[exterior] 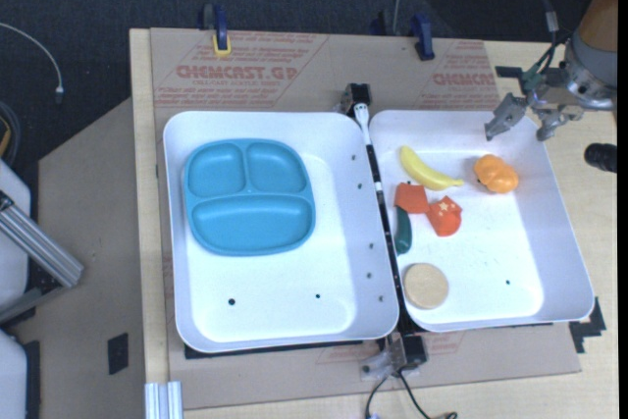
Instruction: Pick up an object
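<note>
Orange fruit [497, 175] | right bin [549, 250] | just below open pincer [521, 126]

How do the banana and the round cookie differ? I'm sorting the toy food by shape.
The banana is yellow, long and curved; the cookie is pale tan and a flat disc. The banana lies near the far end of the right bin, the cookie near its front edge. The banana sits closer to the hand than the cookie does. Both lie in the right bin's left half, untouched.
</note>
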Controlling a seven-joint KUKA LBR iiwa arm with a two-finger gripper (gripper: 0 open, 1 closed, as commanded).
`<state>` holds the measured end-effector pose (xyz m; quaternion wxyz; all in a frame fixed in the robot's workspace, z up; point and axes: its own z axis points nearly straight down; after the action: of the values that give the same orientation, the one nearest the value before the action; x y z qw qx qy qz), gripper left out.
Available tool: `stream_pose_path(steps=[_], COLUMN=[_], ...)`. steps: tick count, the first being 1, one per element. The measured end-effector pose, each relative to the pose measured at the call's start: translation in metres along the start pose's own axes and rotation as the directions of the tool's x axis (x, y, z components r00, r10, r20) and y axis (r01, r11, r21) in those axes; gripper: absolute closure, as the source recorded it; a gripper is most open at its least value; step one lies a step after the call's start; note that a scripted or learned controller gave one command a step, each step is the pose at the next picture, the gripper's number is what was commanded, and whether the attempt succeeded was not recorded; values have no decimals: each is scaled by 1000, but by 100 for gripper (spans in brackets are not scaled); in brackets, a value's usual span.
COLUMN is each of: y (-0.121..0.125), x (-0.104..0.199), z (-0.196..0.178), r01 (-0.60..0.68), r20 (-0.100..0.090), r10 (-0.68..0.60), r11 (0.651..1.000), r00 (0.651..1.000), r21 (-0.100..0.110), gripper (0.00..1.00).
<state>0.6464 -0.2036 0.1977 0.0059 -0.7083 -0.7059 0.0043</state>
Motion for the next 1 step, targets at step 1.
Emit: stream_pose_path(steps=[1], y=[3], x=[1], z=[-10], r01=[4], r20=[3], r10=[-4], r11=[1000], r00=[1000], r21=[-15], gripper=[0])
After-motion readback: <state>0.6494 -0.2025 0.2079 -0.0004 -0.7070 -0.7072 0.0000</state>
